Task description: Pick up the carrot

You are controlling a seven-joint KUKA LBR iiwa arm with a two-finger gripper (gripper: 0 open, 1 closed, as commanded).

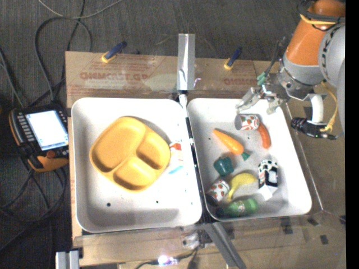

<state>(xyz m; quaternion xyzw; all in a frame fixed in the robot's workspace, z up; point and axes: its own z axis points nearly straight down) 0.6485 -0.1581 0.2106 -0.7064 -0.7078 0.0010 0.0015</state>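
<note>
The carrot [229, 141], orange with a small green stub at its lower right end, lies in the right bin [297, 167] near the middle of its far half. My gripper [258, 103] hangs over the bin's far edge, up and to the right of the carrot and apart from it. Its fingers are spread open with nothing between them. A small red-and-white can [248, 121] sits just below the fingertips.
An orange-red sausage-like piece [265, 135] lies right of the carrot. Nearer the front are a green cup [223, 165], a banana [242, 184], a black-and-white toy [268, 172], a red-white ball [219, 190] and a green vegetable [241, 207]. The left bin holds a yellow divided plate [130, 152].
</note>
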